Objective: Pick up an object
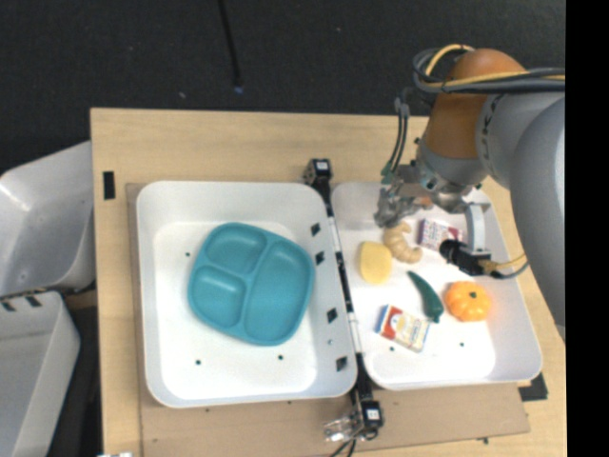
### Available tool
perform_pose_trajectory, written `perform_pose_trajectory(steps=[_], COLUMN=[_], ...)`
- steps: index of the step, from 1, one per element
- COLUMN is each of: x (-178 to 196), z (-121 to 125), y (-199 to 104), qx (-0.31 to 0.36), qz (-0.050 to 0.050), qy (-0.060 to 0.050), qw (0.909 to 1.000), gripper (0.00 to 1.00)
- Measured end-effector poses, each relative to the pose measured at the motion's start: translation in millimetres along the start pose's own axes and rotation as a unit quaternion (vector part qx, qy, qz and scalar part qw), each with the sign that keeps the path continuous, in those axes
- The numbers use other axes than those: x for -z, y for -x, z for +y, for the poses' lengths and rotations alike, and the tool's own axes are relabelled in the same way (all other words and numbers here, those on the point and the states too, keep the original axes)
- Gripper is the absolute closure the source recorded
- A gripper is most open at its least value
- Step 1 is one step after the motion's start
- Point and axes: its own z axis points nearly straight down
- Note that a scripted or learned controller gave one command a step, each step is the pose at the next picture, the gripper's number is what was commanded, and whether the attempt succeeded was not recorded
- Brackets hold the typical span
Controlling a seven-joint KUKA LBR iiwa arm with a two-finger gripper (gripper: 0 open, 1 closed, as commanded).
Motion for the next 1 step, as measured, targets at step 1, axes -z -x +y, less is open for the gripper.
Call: perform_pose_trajectory(steps=[1], x=[63.5], z=[-3.1], y=[-1.6], qx=[0.002], qz=[0.000], qy=[0.002], qw=[1.0000], gripper=[1.00])
